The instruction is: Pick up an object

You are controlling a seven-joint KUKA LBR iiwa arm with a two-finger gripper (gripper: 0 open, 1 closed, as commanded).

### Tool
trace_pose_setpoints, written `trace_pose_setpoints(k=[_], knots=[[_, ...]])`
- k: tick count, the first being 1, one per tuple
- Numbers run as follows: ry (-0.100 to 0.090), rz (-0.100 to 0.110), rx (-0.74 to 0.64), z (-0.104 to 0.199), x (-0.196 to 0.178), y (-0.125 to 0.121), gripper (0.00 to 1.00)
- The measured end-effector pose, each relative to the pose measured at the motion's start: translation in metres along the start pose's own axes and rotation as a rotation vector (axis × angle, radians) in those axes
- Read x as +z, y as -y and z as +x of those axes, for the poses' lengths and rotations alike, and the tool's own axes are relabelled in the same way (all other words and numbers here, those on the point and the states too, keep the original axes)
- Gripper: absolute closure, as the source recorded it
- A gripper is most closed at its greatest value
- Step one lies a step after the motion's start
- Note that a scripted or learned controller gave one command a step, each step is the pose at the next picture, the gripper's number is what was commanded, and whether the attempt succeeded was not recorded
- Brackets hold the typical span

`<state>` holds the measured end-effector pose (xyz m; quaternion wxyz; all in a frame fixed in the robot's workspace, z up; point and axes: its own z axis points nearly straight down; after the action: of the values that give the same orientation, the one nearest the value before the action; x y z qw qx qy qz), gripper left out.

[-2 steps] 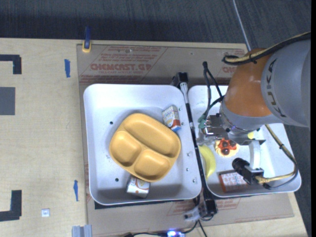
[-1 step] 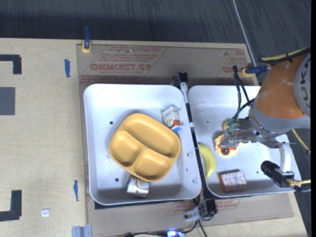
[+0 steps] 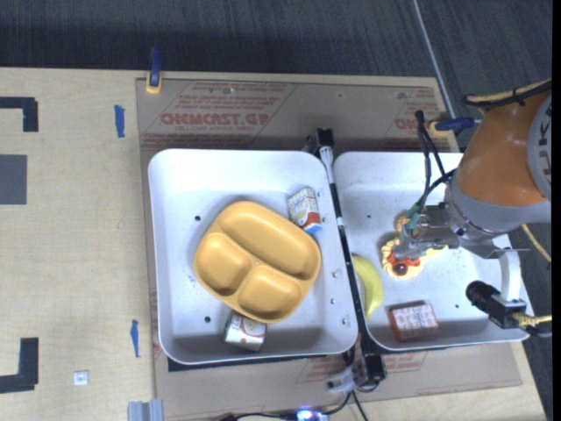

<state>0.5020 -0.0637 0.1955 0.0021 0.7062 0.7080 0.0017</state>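
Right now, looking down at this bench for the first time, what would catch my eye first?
Most striking is the big yellow divided tray, lying tilted in the left bin with a small carton at its upper right and a can at its lower edge. In the right bin, the grey arm with its orange band reaches in over a small colourful toy, with a banana and a red packet nearby.

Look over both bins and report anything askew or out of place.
In the left bin, the yellow divided tray sits skewed and lies over a small can at its lower edge; a small carton is wedged against its upper right. In the right bin, the banana is pressed against the left wall.
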Motion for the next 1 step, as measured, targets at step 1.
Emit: trace_pose_setpoints(k=[1], knots=[[-0.001,0.006,0.002,-0.0863,0.0512,-0.0039,1.00]])
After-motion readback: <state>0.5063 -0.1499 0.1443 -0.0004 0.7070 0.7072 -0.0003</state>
